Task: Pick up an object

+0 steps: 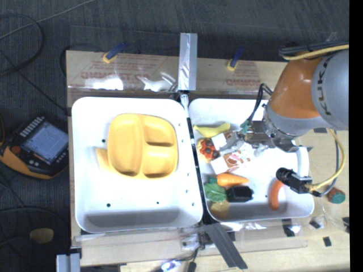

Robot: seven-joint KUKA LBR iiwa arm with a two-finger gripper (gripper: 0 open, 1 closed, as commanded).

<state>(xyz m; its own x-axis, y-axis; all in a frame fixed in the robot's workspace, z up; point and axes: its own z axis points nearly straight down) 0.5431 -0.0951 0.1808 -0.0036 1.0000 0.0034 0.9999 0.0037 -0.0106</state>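
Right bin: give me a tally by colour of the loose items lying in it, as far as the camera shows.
Yellow: 1, the banana
Orange: 2, the carrot and the sausage-shaped piece
Green: 1, the leafy piece
Black: 1, the block
Red and white: 2, the packet and the card
Brown: 1, the lump
Total: 8; the arm may hide more.

Even, fairly bright overhead light. White bins (136,220) near blown out, walls losing detail. Glare on clear plastic sheet (130,75) at 11 o'clock. Soft shadow under yellow tray (142,145) toward 7 o'clock. Dark floor at 12 and 9 o'clock underexposed. Overall soft focus, small items smeared.
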